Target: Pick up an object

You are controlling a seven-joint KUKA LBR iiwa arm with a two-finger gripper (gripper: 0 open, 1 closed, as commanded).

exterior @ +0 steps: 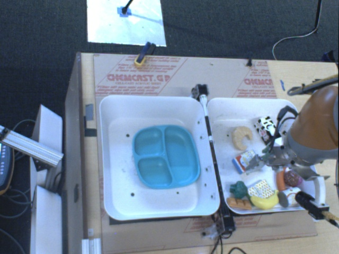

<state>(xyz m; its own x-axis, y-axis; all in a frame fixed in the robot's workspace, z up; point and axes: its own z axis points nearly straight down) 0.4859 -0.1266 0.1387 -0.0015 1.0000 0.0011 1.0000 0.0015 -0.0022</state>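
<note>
Two white bins (114, 142) — dark carpet (42, 36)

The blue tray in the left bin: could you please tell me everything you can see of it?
The blue tray is a light blue, smooth, plastic-looking dish with rounded corners, split by raised ridges into three compartments: two along the upper side and one wider below. It lies flat, right side up and turned slightly askew, near the middle of the left bin, resting on the bin's white floor. No other thing touches it, and it stands apart from the bin's walls.
</note>
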